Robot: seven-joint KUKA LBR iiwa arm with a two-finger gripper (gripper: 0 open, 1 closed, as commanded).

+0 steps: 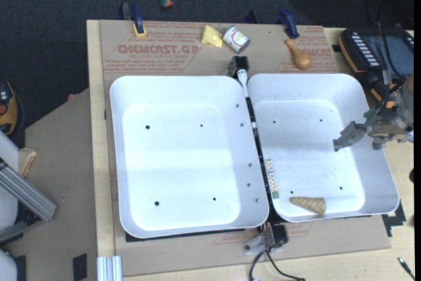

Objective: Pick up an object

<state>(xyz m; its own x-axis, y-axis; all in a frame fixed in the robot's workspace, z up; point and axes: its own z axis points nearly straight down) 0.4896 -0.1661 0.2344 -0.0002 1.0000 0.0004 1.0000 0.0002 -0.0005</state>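
- Gripper [345, 139]: positioned at the right side of the right bin [289, 85], reaching in from the right edge. Finger spacing cannot be told at this resolution; nothing visible in its grasp.
- Candidate object: a tan cone-shaped item [309, 204] lying flat on the right bin floor near the front wall, tip pointing left. Well apart from the gripper, toward the front of the bin.
- Left bin [125, 92]: bare white floor with a few dark dots, so no pick target there.
- Yellow wedge [211, 37], small cylindrical item [236, 39] and orange-brown pear-shaped item [299, 56]: resting on the cardboard board [164, 49] behind the bins, outside the work area, probably strays.
- Judged step: approach not yet completed; translation toward the front of the bin and descent over the cone required.
- Judged risk: cone close to the front wall, limiting finger clearance; tapered shape likely to slip or roll under closure.
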